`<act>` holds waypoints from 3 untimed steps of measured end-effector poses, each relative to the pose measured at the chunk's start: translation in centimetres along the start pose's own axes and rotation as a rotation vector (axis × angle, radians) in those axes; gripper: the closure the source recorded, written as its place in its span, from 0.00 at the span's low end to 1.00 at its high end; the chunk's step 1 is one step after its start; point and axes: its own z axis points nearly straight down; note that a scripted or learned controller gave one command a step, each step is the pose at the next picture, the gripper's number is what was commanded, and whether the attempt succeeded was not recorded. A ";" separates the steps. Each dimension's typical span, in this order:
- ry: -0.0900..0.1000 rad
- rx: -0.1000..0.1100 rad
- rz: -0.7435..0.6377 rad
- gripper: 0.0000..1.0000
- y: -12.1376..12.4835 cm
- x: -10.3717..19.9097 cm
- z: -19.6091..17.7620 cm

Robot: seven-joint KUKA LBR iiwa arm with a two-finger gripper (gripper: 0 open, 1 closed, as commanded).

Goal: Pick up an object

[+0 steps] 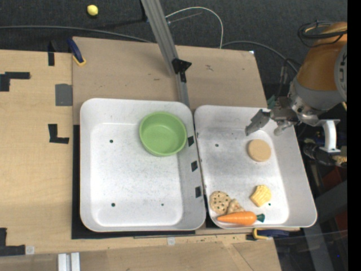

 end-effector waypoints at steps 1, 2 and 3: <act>0.000 0.000 0.000 0.00 0.0 0.0 0.0; 0.000 0.004 0.000 0.00 0.0 0.5 4.4; -0.001 0.001 0.001 0.00 0.1 0.4 10.7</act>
